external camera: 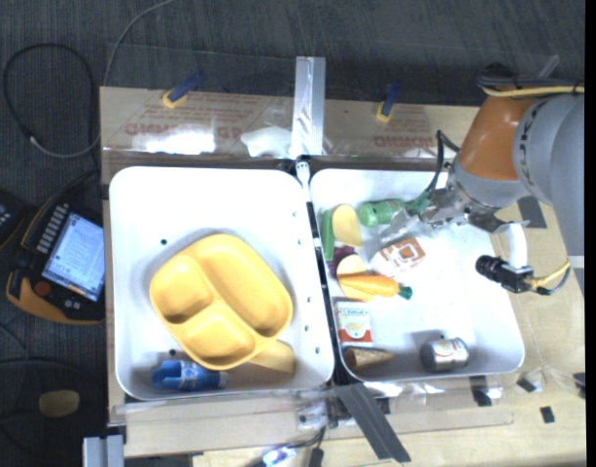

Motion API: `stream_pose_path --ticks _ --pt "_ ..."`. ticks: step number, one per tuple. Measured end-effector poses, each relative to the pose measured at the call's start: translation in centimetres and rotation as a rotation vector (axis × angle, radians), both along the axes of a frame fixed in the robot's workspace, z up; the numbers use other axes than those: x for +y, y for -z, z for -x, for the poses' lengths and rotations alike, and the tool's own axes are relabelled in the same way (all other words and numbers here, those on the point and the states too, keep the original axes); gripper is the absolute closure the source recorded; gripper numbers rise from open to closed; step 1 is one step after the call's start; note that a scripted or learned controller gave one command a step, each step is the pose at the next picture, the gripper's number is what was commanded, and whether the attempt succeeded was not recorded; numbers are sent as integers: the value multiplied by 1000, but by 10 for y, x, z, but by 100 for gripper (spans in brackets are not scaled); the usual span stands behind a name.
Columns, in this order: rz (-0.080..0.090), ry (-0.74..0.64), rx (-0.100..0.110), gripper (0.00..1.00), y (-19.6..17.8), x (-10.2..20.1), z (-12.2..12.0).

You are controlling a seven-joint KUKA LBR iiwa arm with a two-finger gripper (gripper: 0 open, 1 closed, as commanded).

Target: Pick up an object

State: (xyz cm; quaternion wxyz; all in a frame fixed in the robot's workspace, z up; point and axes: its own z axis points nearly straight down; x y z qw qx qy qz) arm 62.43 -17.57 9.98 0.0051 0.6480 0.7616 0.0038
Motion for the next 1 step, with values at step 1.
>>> stream_pose_path --ticks 1 --pt "7 -127 -2 0 9 33 38"
